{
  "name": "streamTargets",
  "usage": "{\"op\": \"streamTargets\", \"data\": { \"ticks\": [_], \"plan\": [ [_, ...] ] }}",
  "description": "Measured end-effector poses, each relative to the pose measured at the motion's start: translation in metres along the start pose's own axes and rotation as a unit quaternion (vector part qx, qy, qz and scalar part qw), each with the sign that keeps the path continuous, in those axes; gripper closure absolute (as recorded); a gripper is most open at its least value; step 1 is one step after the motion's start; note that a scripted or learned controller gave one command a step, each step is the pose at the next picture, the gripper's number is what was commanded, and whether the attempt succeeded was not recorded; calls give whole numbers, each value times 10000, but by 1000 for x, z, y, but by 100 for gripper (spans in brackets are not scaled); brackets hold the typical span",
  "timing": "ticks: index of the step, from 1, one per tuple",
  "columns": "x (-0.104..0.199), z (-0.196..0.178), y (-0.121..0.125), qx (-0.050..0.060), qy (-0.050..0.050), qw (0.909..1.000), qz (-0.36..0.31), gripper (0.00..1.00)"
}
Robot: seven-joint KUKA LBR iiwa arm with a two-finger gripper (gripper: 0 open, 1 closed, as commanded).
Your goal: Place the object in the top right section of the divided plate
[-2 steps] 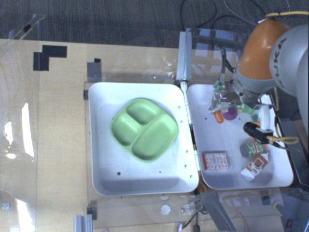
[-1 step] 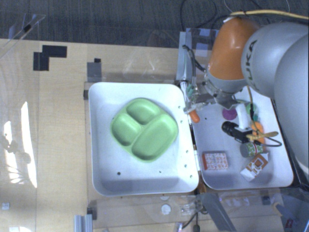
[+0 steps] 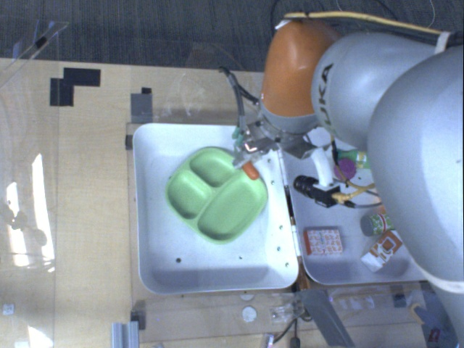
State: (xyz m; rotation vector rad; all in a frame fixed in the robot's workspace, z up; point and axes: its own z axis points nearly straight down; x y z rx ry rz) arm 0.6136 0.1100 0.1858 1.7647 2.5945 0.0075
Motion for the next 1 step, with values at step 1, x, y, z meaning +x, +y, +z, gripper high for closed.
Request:
{"op": "streamTargets", "data": {
  "ticks": [1],
  "plan": [
    [0, 0, 0, -1, -1, 10000, 3, 0]
  ]
}}
